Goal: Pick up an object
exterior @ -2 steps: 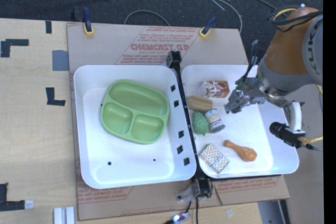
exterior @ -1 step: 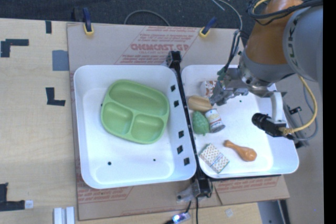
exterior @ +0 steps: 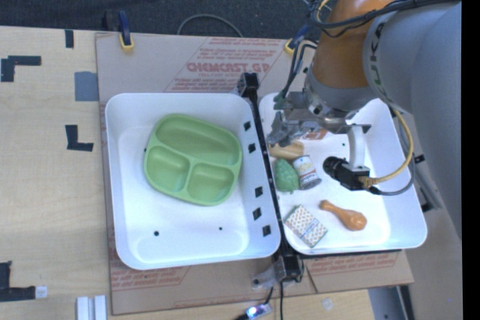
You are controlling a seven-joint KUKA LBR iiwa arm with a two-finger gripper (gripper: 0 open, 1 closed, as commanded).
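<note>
While the arm (exterior: 375, 49) is reaching in from the right, the gripper (exterior: 289, 133) is hanging low over the right bin (exterior: 397, 236), at its upper left corner near the divider (exterior: 259, 161). Whether it is spread or closed, cannot tell; metal parts are blurring together.

Candidates are clustering just under it: a tan piece (exterior: 287, 152), a green lump (exterior: 286, 176), and a small can (exterior: 304, 170) beside it, all touching or nearly so. A checkered box (exterior: 305, 225) and an orange drumstick (exterior: 343, 214) are lying apart, nearer the front. The green tray (exterior: 193, 159) is sitting alone in the left bin (exterior: 127, 228).

Judging: it is descending onto the cluster. To do well, it should be centring on one item, probably the tan piece, keeping off the divider, and closing only once low enough. The crowding is risking a slip or a double grab.
</note>
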